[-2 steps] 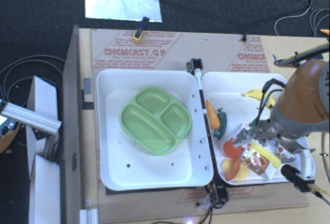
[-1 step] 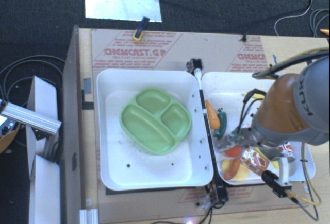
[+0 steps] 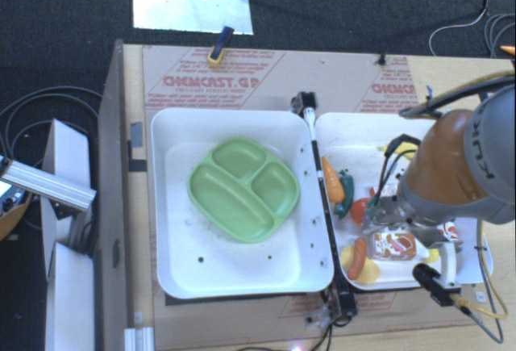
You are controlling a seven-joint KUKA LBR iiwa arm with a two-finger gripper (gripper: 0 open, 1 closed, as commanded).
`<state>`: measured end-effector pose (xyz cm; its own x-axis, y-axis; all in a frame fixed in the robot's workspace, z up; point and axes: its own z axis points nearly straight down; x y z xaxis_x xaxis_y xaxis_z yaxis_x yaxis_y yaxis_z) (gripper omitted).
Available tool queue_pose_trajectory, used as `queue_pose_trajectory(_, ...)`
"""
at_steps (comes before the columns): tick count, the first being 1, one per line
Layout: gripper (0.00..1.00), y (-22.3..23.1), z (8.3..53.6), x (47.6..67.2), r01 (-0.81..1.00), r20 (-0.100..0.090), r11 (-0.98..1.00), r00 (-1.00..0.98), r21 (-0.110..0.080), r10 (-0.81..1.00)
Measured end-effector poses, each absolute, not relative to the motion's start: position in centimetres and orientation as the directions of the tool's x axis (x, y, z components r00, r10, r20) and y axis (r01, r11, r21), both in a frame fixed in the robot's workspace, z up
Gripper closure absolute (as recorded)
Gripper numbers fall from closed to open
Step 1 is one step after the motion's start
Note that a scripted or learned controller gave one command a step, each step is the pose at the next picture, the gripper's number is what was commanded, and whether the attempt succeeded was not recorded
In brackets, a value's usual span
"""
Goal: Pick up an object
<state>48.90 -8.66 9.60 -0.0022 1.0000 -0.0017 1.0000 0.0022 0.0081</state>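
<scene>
While the arm (image 3: 463, 168) hangs over the right bin (image 3: 355, 135), its wrist covers that bin's middle, and I can't tell how wide the fingers are or whether they hold anything — they're hidden under the wrist. Candidate objects all sit in the right bin, relative to the divider (image 3: 318, 188) between the bins:
- toy carrot (image 3: 333, 182), orange, lying just beside the divider, long axis running along it
- dark green piece (image 3: 347, 180) touching the carrot's far side
- red piece (image 3: 360, 210) just past that, near the wrist
- yellow and orange rounded pieces (image 3: 357, 261) near the divider's front end, at the bin's front wall
- small packet with red print (image 3: 393, 244) just beyond those, partly under the arm

On the other side of the divider, the left bin (image 3: 173, 261) holds a green compartment plate (image 3: 243, 189), flat, three sections. Both bins sit on the worktop (image 3: 242, 75), which is covered with printed cardboard.
</scene>
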Motion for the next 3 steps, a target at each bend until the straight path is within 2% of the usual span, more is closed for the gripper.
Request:
queue_pose_trajectory(1,0.00,-8.7,9.6,48.9,1.000,-0.001,0.002,-0.002,0.008,1.000)
queue_pose_trajectory(2,0.00,-10.4,8.5,57.3,1.000,-0.003,0.005,-0.005,0.009,1.000)
queue_pose_trajectory(3,0.00,-8.7,8.4,53.5,1.000,0.001,0.001,-0.001,-0.002,1.000)
